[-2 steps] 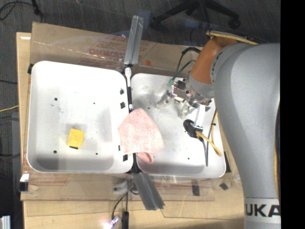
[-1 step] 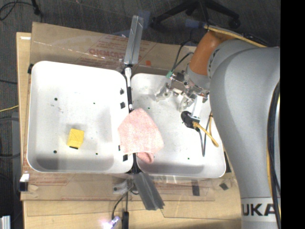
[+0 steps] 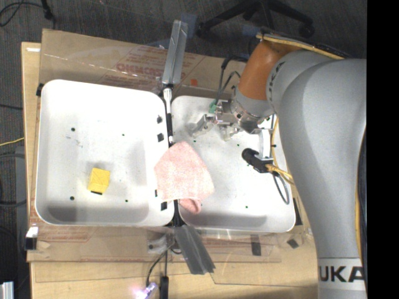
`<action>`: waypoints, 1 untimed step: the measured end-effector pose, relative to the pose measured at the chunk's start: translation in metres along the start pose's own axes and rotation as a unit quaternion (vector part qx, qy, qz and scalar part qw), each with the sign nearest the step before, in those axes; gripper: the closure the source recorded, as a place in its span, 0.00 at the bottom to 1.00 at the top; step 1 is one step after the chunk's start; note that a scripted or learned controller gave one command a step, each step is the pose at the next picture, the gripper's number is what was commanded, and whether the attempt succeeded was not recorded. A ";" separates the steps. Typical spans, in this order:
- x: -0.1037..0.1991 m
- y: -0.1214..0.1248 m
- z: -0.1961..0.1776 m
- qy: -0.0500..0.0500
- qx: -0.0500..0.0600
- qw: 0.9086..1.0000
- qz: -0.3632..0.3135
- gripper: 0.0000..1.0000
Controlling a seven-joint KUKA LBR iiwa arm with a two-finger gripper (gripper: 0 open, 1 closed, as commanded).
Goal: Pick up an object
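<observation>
Pincer (image 3: 207, 121) low inside the right bin (image 3: 274, 212), close to that bin's top-left corner as seen from the camera and near the wall shared with the left bin (image 3: 47, 136). Carried there by the grey arm (image 3: 318, 117), reaching in from the right edge of the bench (image 3: 31, 61), orange band (image 3: 257, 73) just above the wrist. Impossible to judge how far open from this slant; no object seen in its grasp, only bare white bin floor beneath it. Nearest candidate for picking: a crumpled pink cloth (image 3: 182, 174), draped over the divide between the two bins, mostly along the right bin's left edge toward its bottom-left corner, with one part lapping over the left bin's right rim. Not touching the pincer; lower in the view than it, with a strip of bare bin floor between the two. Other candidate: a small yellow block (image 3: 99, 180), flat on the floor of the left bin, toward that bin's bottom-left corner, clear of every wall. Well apart from the pincer, on the opposite side of the divide, and well apart from the cloth too. Both bins side by side on brown cardboard covering the bench.
</observation>
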State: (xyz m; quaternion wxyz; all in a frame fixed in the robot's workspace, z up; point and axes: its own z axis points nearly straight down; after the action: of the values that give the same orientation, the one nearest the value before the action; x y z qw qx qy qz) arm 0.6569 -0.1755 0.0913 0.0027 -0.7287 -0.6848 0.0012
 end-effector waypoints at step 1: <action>0.049 -0.019 -0.002 -0.004 -0.002 0.989 -0.147 0.00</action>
State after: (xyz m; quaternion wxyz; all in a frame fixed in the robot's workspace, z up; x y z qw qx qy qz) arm 0.6405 -0.1256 0.0931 -0.0013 -0.6201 -0.7845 0.0021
